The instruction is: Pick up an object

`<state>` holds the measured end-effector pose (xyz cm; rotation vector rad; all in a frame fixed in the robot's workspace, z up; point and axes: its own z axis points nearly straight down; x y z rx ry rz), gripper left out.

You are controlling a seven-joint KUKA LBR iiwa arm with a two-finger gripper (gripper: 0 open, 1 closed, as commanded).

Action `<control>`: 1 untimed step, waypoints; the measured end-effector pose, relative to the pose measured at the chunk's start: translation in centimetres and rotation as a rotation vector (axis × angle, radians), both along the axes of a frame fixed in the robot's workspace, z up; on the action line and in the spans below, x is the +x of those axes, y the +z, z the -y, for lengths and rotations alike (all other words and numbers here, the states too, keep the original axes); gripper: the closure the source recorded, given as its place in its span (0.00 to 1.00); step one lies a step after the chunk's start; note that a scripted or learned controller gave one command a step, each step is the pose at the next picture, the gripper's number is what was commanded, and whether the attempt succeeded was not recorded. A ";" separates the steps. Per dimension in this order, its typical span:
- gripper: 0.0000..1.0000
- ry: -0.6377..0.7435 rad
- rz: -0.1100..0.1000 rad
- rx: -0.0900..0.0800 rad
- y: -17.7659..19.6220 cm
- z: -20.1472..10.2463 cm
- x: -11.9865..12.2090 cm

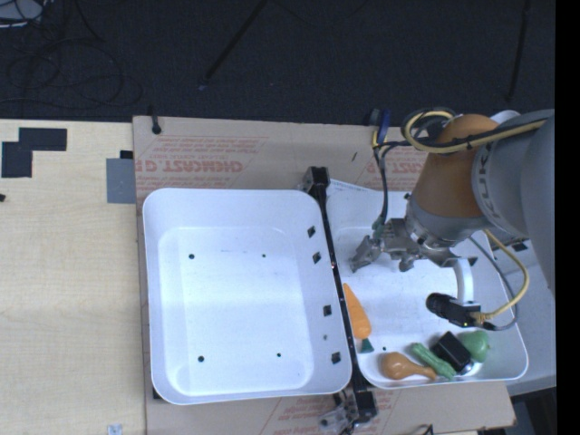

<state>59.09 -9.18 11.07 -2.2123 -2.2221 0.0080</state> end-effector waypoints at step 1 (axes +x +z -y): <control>0.00 -0.002 0.008 -0.001 -1.9 0.4 5.5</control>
